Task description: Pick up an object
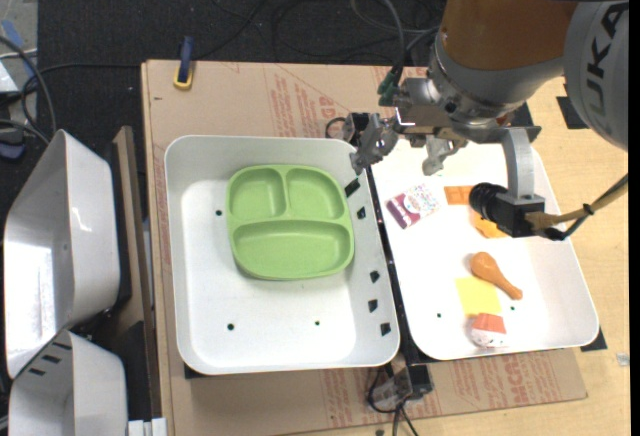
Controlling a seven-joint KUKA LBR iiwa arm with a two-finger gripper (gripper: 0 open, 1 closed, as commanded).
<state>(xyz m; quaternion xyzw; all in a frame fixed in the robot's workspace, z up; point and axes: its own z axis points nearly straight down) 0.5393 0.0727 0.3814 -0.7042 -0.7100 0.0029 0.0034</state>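
Left bin [200, 324]: green tray [290, 222]. Right bin [560, 309]: packet [413, 205], orange drumstick [494, 273], yellow block [477, 297]. Gripper [400, 146] above bins' top edge, fingers apart, holding nothing.

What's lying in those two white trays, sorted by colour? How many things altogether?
Green: 1, divided plate
Orange: 2, drumstick toy, flat piece
Yellow: 1, block with a reddish end
White and purple: 1, packet
Total: 5

A green plate [290, 222] lies in the left bin [200, 324] — the gripper [400, 149] hangs over the right bin's [560, 324] far corner.
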